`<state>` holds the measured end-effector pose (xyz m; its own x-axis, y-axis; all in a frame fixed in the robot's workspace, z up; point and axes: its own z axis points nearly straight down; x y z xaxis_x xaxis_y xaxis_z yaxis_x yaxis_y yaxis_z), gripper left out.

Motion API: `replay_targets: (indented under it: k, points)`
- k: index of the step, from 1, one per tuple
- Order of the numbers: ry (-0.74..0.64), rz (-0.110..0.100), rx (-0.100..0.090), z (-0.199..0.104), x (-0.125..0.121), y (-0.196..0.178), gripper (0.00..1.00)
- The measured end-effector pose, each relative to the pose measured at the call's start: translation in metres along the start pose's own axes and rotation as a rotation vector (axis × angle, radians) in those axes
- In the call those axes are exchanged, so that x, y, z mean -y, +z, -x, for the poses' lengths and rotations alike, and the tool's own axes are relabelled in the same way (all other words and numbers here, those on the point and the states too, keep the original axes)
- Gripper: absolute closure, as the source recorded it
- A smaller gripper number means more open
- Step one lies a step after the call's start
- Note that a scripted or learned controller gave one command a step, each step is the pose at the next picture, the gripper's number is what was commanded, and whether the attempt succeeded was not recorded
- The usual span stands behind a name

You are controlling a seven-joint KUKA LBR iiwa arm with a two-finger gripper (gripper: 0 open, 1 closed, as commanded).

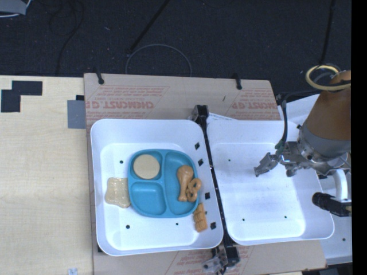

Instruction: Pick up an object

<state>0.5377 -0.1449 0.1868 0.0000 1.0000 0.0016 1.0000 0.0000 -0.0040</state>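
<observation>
A blue divided plate (pixel 150 198) lies in the left bin (pixel 96 153). On the plate are a round tan cookie (pixel 145 166) and a brown drumstick-shaped piece (pixel 185 179) beside a small pretzel (pixel 195 188). A pale toast-like slice (pixel 117 192) rests against the plate's left edge. A small orange-brown lump (pixel 200 217) lies at the plate's lower right corner. My gripper (pixel 266 165) hangs over the right bin (pixel 258 211), near its middle, far from all these objects. I see nothing in it.
A black divider (pixel 207 176) runs between the two bins. The arm's grey and orange body (pixel 330 119) stands over the right bin's right side, with cables around it. Cardboard (pixel 172 96) lies under the bins; pale bench surface stretches to the left.
</observation>
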Motion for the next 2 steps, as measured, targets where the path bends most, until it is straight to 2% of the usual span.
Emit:
replay_targets:
  k: [2]
  points:
    - [0.001, 0.0, 0.001, 0.005, -0.007, 0.101, 0.0]
